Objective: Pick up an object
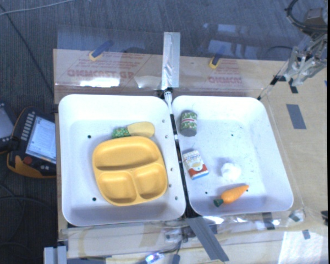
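the hand [302, 65] hangs off past the right bin's [275, 147] far right corner, too small and tangled to tell whether it's clenched or released. the carrot [231, 194] lies well apart from it near the front wall, long axis slanting, leafy end left. a pale lump [230, 171] beside it is hard to make out.

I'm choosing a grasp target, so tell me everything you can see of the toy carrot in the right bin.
The carrot is a small toy, plastic by its look, with an orange tapered body and a dark green stub at its lower left end. It lies flat and slanted near the front wall of the right bin, touching nothing else, just below a small white object.
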Action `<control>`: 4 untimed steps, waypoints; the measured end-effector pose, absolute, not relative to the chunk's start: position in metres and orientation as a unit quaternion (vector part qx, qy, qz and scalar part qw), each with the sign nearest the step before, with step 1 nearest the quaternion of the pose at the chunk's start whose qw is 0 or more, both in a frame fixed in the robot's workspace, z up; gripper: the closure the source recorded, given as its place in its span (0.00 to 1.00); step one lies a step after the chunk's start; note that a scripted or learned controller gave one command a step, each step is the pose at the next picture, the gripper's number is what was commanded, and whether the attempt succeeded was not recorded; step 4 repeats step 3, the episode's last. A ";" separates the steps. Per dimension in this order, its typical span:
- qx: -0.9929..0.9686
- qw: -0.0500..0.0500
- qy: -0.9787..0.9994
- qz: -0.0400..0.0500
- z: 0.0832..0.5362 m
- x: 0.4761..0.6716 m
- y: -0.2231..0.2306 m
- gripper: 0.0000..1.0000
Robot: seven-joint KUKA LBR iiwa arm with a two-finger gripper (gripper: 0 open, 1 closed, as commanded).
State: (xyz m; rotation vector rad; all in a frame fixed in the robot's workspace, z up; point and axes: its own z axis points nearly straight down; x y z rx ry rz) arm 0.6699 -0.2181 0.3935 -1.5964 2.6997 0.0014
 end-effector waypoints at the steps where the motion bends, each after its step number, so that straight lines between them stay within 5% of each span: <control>1: -0.622 0.003 0.783 0.000 0.402 0.668 -0.221 1.00; 2: -0.659 0.003 0.752 0.000 0.414 0.670 -0.194 1.00; 4: -0.765 0.003 0.644 0.000 0.434 0.670 -0.222 1.00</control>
